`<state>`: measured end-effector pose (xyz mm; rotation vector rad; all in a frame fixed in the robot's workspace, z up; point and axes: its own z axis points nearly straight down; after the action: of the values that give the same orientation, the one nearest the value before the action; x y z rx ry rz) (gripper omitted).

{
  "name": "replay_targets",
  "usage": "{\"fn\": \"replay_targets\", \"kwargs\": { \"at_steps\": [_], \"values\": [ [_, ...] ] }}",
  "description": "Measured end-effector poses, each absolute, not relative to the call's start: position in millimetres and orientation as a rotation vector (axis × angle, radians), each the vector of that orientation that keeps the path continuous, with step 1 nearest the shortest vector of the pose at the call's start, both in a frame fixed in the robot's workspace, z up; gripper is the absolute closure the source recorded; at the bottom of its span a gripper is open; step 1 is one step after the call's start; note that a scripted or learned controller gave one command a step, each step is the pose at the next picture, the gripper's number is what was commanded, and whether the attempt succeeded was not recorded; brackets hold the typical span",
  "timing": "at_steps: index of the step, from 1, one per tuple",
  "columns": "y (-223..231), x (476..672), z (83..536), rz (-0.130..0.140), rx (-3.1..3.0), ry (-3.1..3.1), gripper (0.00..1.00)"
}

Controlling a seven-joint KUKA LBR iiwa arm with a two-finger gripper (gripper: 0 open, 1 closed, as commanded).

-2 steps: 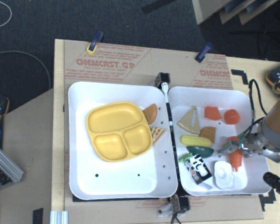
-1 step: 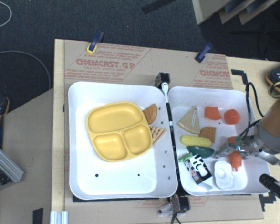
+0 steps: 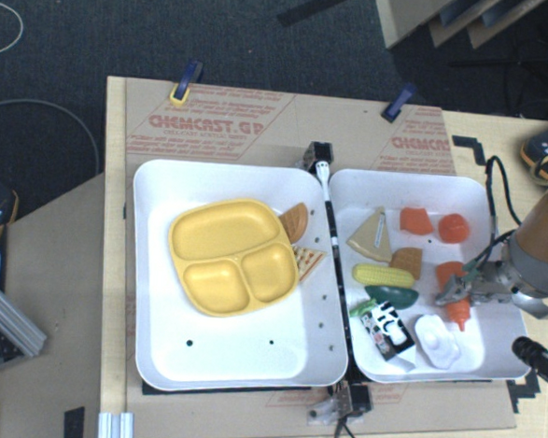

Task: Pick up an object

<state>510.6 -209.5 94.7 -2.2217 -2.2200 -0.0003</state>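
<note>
The right bin (image 3: 426, 184) holds several toy foods: a pale cheese wedge (image 3: 371, 235), an orange-red block (image 3: 415, 220), a red tomato (image 3: 454, 228), a brown cookie (image 3: 406, 261), a yellow corn cob (image 3: 379, 275), a green vegetable (image 3: 390, 295), a black-and-white item (image 3: 386, 328) and a white lump (image 3: 437, 340). My gripper (image 3: 458, 292) reaches in low over the bin's right side. It sits between a red piece (image 3: 448, 271) and an orange carrot (image 3: 459, 313), close to both. The grey wrist hides how it meets them.
The left bin (image 3: 236, 361) holds a yellow divided plate (image 3: 234, 256), with a brown oval piece (image 3: 294, 222) and a waffle cracker (image 3: 307, 260) by the plate's right edge. A black cable (image 3: 496, 196) loops over the right bin's far right corner.
</note>
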Motion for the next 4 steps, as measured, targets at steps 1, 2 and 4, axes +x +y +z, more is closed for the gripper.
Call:
{"fn": "replay_targets", "kwargs": {
  "at_steps": [1, 2, 4],
  "values": [
    [-211, 503.8, 154, -0.001, -2.224, -2.224, 1.0],
    [-217, 508.1, 215, -0.003, -2.226, -2.228, 1.0],
    [-165, 513.9, 236, -0.001, -2.219, -2.224, 1.0]
  ]
}}
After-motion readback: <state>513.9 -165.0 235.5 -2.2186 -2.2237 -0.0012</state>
